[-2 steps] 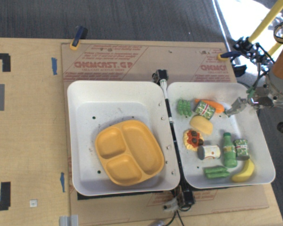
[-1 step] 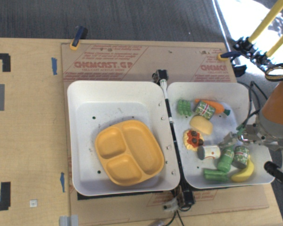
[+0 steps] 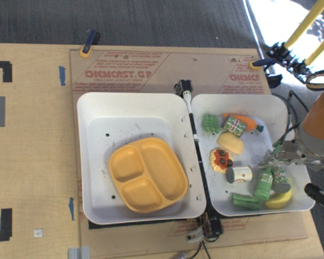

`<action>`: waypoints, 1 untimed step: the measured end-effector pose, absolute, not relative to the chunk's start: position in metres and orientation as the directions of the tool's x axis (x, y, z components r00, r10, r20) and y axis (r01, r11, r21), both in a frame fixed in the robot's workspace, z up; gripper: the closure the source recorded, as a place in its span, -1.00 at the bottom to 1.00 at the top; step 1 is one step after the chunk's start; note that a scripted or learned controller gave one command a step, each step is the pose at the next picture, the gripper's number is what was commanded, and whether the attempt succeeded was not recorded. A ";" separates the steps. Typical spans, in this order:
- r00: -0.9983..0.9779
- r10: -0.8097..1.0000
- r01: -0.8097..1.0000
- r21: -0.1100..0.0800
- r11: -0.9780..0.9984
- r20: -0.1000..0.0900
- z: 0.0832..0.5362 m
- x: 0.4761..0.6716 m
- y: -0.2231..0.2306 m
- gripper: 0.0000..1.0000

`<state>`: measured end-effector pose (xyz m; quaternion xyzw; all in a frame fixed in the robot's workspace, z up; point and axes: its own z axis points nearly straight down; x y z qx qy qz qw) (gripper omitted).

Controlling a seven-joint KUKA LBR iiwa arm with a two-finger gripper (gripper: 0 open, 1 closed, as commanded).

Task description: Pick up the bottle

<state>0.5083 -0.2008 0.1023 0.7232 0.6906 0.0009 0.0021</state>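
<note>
The pincer (image 3: 278, 156) hung over the right bin (image 3: 281, 106) at its 4 o'clock corner — whether released or clenched, I cannot tell. The green bottle (image 3: 264, 182) stood just below at 7 o'clock, banana (image 3: 278, 199) alongside — apparently positioned for descent.

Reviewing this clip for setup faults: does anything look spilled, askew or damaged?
Nothing looks spilled or damaged. The yellow tray sits slightly askew in the left bin; the toys lie jumbled in the right bin.

2 white bins (image 3: 92, 112), 1 yellow tray (image 3: 147, 173), 1 green bottle (image 3: 264, 182), 1 banana (image 3: 279, 199).
</note>
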 end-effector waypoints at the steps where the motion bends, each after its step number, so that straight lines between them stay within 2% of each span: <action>1: 0.218 0.976 0.976 0.000 -0.218 0.001 0.171 0.481 -0.107 1.00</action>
